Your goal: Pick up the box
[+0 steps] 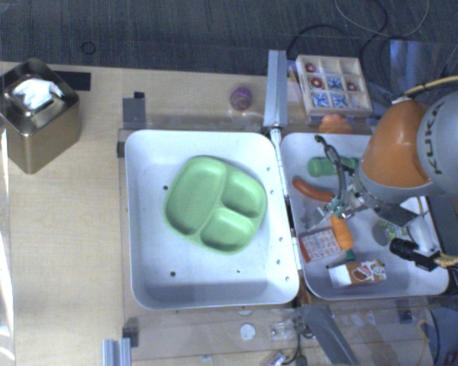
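Note:
A small flat box (pixel 319 244) with a red and white pattern lies at the right bin's (pixel 412 284) near left side. A second small carton (pixel 357 272), white and red-brown, lies just in front of it near the bin's front rim. My gripper (pixel 339 202) hangs low over the middle of the right bin, directly above an orange carrot-like piece (pixel 342 233) and just up and right of the patterned box. The grey arm with its orange band (pixel 397 155) covers the bin's right half.
A red sausage (pixel 313 190) and a green item (pixel 321 166) lie in the right bin behind the gripper. The left bin (pixel 149 277) holds a green divided plate (pixel 216 203). Outside the bins are a tissue box (pixel 34 117) at far left and a tic-tac-toe board (pixel 333 85) behind.

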Action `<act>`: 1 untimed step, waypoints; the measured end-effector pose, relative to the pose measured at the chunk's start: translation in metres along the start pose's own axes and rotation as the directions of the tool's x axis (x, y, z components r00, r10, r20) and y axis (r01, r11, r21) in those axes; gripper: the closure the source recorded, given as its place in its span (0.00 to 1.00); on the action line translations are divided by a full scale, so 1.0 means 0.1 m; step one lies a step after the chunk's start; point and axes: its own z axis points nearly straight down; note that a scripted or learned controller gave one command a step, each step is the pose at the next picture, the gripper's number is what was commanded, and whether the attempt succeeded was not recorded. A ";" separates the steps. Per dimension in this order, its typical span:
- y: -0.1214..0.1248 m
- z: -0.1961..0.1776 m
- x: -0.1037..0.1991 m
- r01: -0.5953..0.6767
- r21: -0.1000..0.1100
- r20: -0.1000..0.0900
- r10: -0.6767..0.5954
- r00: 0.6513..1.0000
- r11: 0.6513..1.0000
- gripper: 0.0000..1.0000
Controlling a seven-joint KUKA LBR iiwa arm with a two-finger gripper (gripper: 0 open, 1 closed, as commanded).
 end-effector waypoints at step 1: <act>0.41 -0.97 0.21 0.056 0.002 -0.002 -0.056 0.998 0.998 0.00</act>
